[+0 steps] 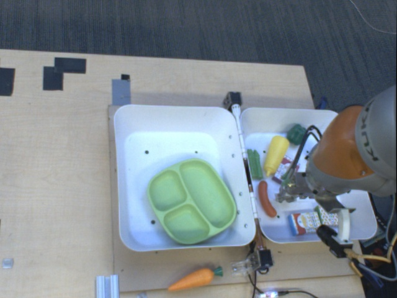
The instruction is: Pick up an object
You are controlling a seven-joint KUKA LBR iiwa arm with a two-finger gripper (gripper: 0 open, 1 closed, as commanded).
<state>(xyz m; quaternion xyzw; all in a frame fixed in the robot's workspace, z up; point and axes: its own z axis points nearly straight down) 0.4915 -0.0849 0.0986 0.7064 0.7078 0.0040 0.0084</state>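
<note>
I see the gripper [288,190] low in the right bin [366,225], just right of the sausage [267,199]; its grip state I cannot tell. The bottle [276,154] lies just above. Crowding risks a nudge instead of a grasp.

My arm [356,151] is cut off by the right edge and covers much of the right bin [273,231]. My gripper [287,190] is too blurred to read. A small carton [304,222] lies partly under my wrist, its label illegible.
</note>
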